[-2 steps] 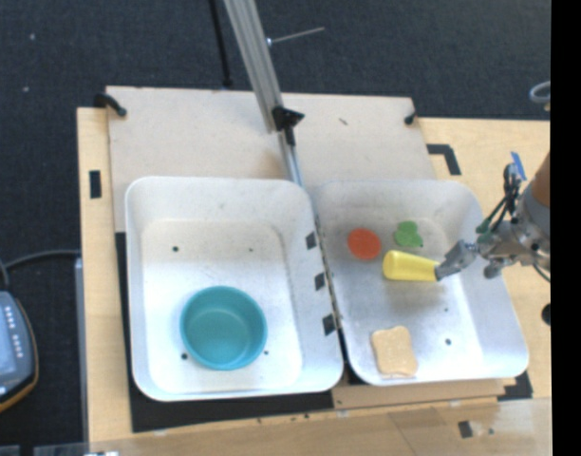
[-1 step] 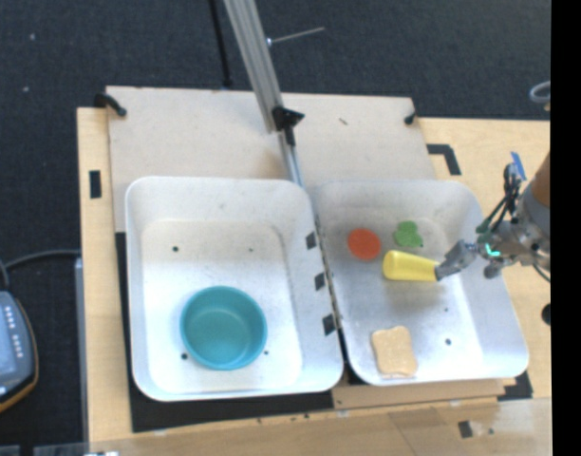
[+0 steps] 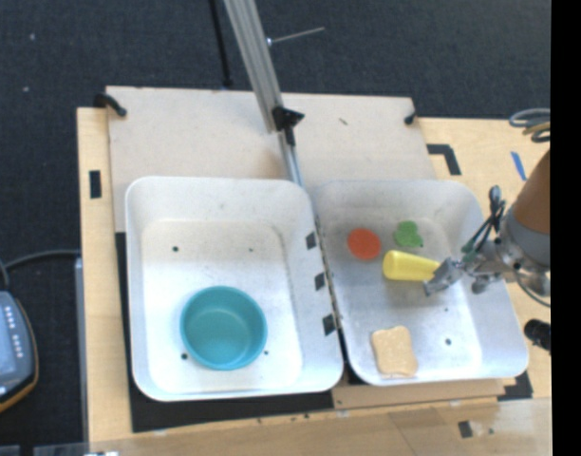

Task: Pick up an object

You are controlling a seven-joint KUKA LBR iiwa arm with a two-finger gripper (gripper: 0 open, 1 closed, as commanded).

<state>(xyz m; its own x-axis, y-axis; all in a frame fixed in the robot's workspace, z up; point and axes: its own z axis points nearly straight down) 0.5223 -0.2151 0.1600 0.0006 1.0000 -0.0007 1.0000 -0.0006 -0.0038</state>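
A: Bench (image 3: 99,255), pale wood, with a lighter board (image 3: 196,136) laid across its rear part. What is borne directly?

B: Two shallow white bins, seated side by side and touching: left bin (image 3: 143,255), right bin (image 3: 490,345). A slanted metal post (image 3: 257,55) is fixed behind them.

A yellow block (image 3: 408,266) lies on its side in the middle of the right bin (image 3: 480,350), with one end touching the pincer (image 3: 440,278). A round orange-red thing (image 3: 364,244) sits just to its left, and a small green thing (image 3: 408,234) sits just above it, near the back of the bin. A flat tan piece like a slice of bread (image 3: 394,351) lies near the front of the same bin, and a round blue bowl (image 3: 223,327) stands upright in the left bin (image 3: 158,217).
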